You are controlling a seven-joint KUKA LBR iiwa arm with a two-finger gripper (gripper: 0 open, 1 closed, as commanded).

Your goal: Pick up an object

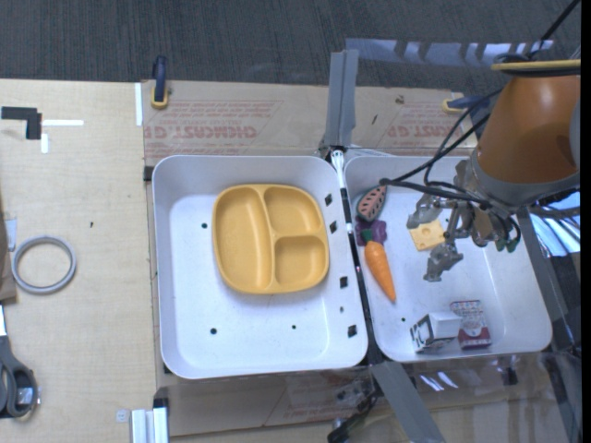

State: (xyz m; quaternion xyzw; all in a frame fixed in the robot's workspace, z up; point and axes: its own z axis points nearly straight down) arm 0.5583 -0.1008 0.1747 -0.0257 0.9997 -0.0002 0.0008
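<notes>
Right bin (526,335) middle bare; tool (441,238) above cheese (427,237), finger state unclear; carrot (379,268) hugs left wall.

Mirrored red lettering on cardboard sheet (242,118), illegible, small box (437,330) print too small

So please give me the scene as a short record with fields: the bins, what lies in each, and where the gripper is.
left bin: holds a yellow divided plate, lying flat
right bin: holds a carrot, a cheese wedge, a small box and a dark pink-and-green item
carrot position: near the bin's left wall, below the dark item
small box position: near the bin's front edge
gripper: over the right bin, beside the cheese wedge, right of the carrot
held object: none seen between the fingers
bench, left side: a grey ring
</notes>
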